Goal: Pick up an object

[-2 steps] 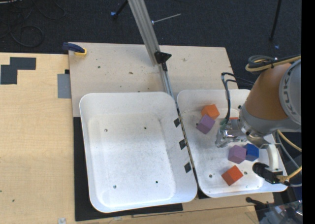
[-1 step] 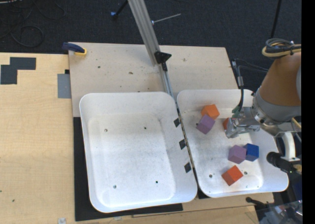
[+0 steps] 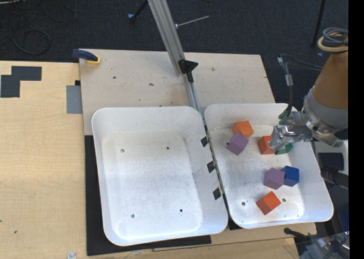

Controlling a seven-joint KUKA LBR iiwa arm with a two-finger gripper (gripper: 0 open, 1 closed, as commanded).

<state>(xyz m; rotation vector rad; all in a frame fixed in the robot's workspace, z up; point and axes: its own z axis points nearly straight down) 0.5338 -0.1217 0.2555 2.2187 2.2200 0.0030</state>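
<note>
Red block [image 3: 264, 145] sits in the right-hand bin [image 3: 318, 206], toward its far right side, and the tool [image 3: 280, 142] is right down at it. From where I stand the metal fingers press in close on the block's right face, with a bit of green showing at their tips, but I cannot tell whether they are apart or clamped; the block looks to rest on the bin floor rather than hang between them.

Just left of that block lie an orange block [image 3: 243, 128] and a purple block [image 3: 237, 143], touching each other, the orange one farther back. Nearer the front of the same bin a second purple block [image 3: 273, 177] and a blue block [image 3: 291, 175] sit pressed side by side, the blue one to the right. Closer still to the front rim is another red-orange block [image 3: 268, 202], tilted on the bin floor and apart from the rest.

The arm [image 3: 330, 90] comes in over the right rim, its orange band above the grey wrist. The left-hand bin [image 3: 102, 132] lies beside the right one, their rims meeting along a row of small black clips [image 3: 211, 166]. Both rest on the pale counter [image 3: 131, 81], where a slanted aluminium post [image 3: 166, 27] rises behind the bins and a blue-and-yellow clamp [image 3: 86, 56] grips the far left corner.
</note>
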